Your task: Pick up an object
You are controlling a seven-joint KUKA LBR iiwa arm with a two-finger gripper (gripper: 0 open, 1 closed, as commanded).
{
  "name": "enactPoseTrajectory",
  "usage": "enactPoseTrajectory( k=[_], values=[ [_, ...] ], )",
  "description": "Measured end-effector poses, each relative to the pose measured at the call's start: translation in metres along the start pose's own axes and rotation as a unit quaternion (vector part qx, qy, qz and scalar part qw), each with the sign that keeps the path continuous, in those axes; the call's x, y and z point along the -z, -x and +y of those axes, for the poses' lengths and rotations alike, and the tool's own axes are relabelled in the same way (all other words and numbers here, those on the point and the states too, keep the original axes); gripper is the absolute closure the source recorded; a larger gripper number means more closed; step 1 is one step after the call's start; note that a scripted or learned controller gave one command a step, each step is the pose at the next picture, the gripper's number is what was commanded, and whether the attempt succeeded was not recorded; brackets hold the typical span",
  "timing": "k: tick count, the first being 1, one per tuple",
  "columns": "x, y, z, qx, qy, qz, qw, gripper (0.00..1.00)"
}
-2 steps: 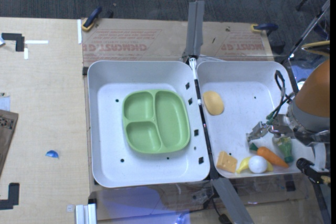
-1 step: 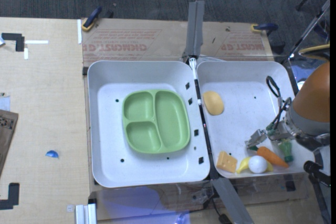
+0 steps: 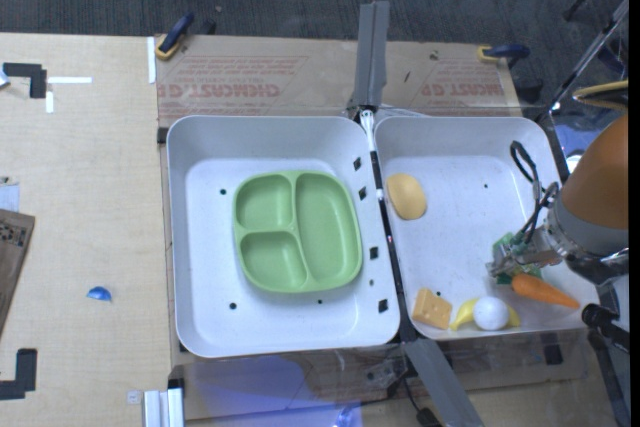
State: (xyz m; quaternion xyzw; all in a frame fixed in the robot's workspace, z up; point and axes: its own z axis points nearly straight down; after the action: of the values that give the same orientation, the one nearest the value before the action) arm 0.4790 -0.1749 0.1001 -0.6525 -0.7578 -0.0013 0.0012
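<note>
In the right bin [image 3: 460, 165] lie a pale yellow rounded piece [image 3: 406, 196] near its left wall, a yellow cheese wedge [image 3: 432, 309], a small yellow banana [image 3: 466, 316], a white egg [image 3: 490, 313] and an orange carrot [image 3: 544, 291] along the front edge. My gripper [image 3: 514, 258] hangs low at the right side of this bin, just up and left of the carrot's thick end and above the egg. Nothing shows held in it. The arm's orange band [image 3: 606, 177] rises behind it at the right.
The left bin [image 3: 200, 215] holds a green divided plate [image 3: 298, 231]. A grey divider bar [image 3: 371, 55] stands behind the wall between the bins. Cardboard [image 3: 260, 75] lies behind them. A black cable [image 3: 524, 160] loops near the right bin's far right wall.
</note>
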Motion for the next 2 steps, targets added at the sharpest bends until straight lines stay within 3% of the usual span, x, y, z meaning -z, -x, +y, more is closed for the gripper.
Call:
enactPoseTrajectory(
  k=[1,2],
  values=[
    [0.0854,-0.0276,0.0588,-0.035,-0.001,-0.002,0.9994,1.0],
    [0.0853,-0.0276,0.0587,-0.035,-0.001,-0.002,0.9994,0.0]
  ],
)
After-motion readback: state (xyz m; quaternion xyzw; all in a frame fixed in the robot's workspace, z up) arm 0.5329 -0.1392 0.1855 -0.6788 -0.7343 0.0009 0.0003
